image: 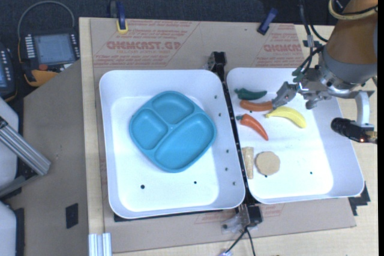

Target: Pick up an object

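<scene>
We judge the task as not yet done: our hand hangs open and holding nothing just above the toy banana, which lies in the right bin beside the peppers, so grasping and lifting remain.

Orange-banded arm, seemingly grey wrist

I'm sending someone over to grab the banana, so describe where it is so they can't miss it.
Look in the right bin, the one without the blue plate. In its upper half lies the banana, just below the tool. It is the only yellow, curved piece; its neighbours are orange, red and green.
</scene>
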Controlling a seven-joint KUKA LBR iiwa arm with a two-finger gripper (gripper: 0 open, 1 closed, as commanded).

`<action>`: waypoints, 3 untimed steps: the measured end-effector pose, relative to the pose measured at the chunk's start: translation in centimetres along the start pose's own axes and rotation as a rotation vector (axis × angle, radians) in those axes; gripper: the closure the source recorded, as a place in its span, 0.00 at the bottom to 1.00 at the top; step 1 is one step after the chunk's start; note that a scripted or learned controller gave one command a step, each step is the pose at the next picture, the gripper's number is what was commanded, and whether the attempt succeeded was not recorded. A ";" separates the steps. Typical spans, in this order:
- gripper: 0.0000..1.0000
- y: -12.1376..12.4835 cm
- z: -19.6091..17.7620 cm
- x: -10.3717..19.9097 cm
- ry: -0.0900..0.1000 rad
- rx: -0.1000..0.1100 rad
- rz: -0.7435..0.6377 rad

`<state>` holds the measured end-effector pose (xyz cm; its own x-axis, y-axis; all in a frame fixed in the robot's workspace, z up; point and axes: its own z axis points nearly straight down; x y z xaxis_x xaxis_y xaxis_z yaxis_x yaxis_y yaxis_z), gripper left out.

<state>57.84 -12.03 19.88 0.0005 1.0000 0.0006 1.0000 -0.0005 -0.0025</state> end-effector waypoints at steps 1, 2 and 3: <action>0.00 -1.0 5.7 0.5 0.001 0.006 0.000; 0.00 -1.1 11.1 0.6 0.001 0.005 0.000; 1.00 -0.9 9.7 0.6 0.000 -0.003 0.001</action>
<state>56.89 -11.47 10.18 0.0017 1.0000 0.0002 1.0000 -0.0017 0.0009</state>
